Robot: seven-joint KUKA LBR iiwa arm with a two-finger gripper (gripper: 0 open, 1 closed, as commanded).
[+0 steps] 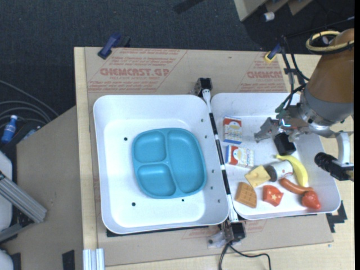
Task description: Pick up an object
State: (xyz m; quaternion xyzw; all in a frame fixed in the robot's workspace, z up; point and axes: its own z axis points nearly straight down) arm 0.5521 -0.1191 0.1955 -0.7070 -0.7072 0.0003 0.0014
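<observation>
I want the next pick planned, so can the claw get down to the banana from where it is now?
Probably yes. The claw hangs just above the banana in the right bin, with nothing lying over the fruit, though the sausage crowds it closely.

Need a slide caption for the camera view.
KUKA gripper hovers over right bin of toy food; blue divided plate in left bin.

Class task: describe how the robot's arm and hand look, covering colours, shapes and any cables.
The arm is a thick, rounded grey body with a broad orange band above the wrist. The hand is small, grey and black metal. Dark cables run alongside it.
</observation>
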